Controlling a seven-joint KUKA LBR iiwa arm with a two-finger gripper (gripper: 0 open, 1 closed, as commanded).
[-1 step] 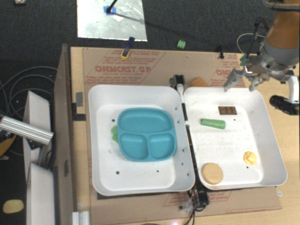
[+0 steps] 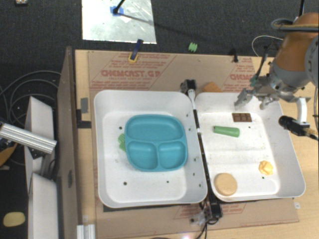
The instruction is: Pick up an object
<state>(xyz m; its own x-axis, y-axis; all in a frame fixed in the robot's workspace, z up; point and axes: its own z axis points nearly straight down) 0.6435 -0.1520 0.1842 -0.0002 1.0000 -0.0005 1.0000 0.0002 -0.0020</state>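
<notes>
Brown chocolate bar [image 2: 242, 117] lies at the far end of my right bin [image 2: 286, 148], green cylinder [image 2: 226, 131] just beside it. My gripper [image 2: 252, 98] hovers above, fingers spread, grasping nothing.

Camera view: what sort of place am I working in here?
Probably a robot lab's test bench, not a kitchen: two white bins sit on taped-down cardboard, loose cables lie alongside, and the items are toy-like, such as a blue divided plate and a green piece.
</notes>
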